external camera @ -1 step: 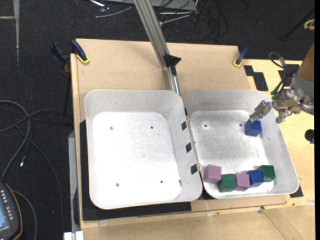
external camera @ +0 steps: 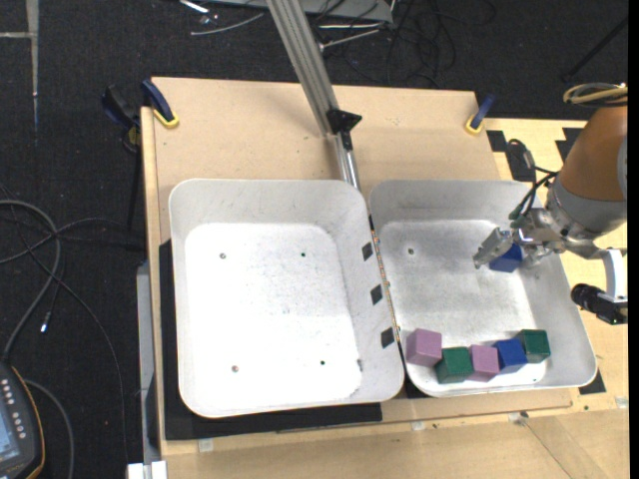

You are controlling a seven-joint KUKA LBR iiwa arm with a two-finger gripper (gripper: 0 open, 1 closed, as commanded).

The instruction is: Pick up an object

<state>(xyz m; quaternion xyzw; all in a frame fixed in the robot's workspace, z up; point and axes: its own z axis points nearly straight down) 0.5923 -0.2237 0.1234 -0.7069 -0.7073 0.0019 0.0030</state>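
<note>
My gripper (external camera: 507, 249) hangs over the upper right part of the right bin (external camera: 439, 267), reaching in from the right. A small blue block (external camera: 508, 259) sits between its fingers, and the gripper is shut on it. One grey finger (external camera: 489, 248) shows on the block's left side. Along the bin's front wall lies a row of blocks: purple (external camera: 424, 346), green (external camera: 455, 364), another purple (external camera: 485, 359), blue (external camera: 511, 352) and green (external camera: 536, 343).
The left bin (external camera: 265, 287) lies beside the right one, with a raised divider edge (external camera: 377, 267) between them. A slanted metal pole (external camera: 310, 58) crosses the bench's back. The arm's orange band (external camera: 599, 158) is at the far right.
</note>
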